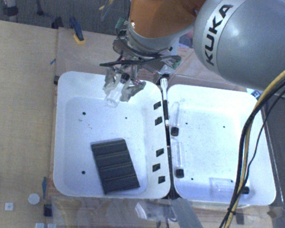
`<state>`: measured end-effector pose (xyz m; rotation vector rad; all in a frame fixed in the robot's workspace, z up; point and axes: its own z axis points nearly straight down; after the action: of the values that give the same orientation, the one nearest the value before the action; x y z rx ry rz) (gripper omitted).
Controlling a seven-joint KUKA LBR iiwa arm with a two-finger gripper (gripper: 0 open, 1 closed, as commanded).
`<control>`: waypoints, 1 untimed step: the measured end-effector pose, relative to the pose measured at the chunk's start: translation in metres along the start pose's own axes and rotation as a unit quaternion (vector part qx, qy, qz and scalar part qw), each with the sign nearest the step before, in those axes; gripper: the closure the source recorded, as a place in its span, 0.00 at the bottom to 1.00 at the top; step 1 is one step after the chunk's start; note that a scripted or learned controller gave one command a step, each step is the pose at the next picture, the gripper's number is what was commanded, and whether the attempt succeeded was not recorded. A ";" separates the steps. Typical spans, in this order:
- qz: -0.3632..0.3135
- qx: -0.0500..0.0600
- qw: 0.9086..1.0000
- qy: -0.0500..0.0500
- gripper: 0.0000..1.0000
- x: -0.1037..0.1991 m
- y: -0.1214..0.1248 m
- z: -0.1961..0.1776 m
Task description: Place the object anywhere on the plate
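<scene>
The pincer (119, 87) hangs over the left bin's (62, 178) far end with a small clear object (113, 99) apparently pinched between its fingers. To place it well, carry it steadily toward the dark ridged plate (115, 165) near the bin's front, centre above it, lower, then release.

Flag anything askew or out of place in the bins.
The dark ribbed slab in the left bin lies askew, angled to the bin's walls. The hand hangs over that bin's far end. Nothing looks spilled or damaged.
</scene>
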<state>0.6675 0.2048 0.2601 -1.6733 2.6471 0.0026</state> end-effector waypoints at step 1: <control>-0.170 -0.003 0.985 0.003 1.00 0.042 0.071 0.050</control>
<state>0.5857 0.1972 0.2094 -2.1037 2.3305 0.0046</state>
